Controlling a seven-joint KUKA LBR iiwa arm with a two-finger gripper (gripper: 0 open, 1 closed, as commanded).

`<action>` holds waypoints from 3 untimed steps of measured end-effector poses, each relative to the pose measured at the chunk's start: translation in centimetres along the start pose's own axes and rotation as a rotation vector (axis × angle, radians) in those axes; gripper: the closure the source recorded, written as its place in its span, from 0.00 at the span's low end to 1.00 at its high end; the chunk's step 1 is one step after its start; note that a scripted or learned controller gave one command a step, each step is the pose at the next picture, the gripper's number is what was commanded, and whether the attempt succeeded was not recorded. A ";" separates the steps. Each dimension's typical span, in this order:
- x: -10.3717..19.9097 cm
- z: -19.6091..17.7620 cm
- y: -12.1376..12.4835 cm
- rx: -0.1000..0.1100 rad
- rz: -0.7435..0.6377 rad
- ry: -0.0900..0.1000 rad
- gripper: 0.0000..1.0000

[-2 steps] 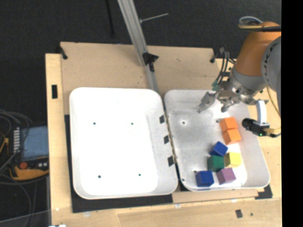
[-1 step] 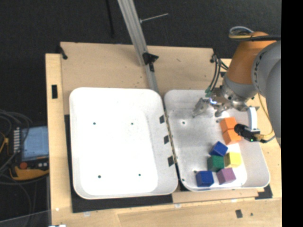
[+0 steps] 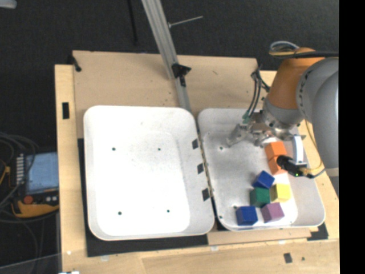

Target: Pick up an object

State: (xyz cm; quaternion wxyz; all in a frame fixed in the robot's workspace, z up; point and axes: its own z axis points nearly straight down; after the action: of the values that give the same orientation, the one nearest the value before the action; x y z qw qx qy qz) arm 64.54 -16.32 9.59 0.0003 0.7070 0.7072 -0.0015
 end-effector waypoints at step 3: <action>-0.8 -11.6 1.0 -0.010 -0.002 0.000 1.00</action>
State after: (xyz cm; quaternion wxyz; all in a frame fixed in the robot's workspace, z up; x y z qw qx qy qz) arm 65.56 -17.09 21.16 0.0037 0.7061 0.7081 0.0021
